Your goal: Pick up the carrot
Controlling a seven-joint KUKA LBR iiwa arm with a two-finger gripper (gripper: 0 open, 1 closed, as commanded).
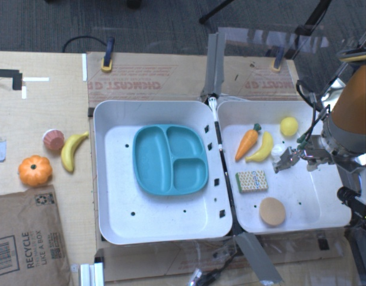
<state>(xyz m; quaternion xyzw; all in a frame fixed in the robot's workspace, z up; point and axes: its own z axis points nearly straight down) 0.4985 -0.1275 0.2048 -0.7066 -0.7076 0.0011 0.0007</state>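
Camera view: wooden bench [40,100], dark carpet behind; gripper [285,161] open, holding nothing, near the carrot [247,143].

The carrot [247,143] is orange with a dark green top. Just beside it lies a yellow banana [262,148], and a yellow lemon [288,126] sits toward the upper right of the right-hand white bin [325,219]. Lower in that bin are a tan round cookie [272,211] and a green-and-beige speckled packet [252,181]. The left-hand white bin [117,219] holds a teal divided plate [170,159]. At the left of the frame, on the pale wood bench [28,112], are an orange pumpkin [35,171], a second yellow banana [72,152] and a pinkish-red cupcake [53,140]. The cardboard sheet [28,243] at lower left is brown with black print.
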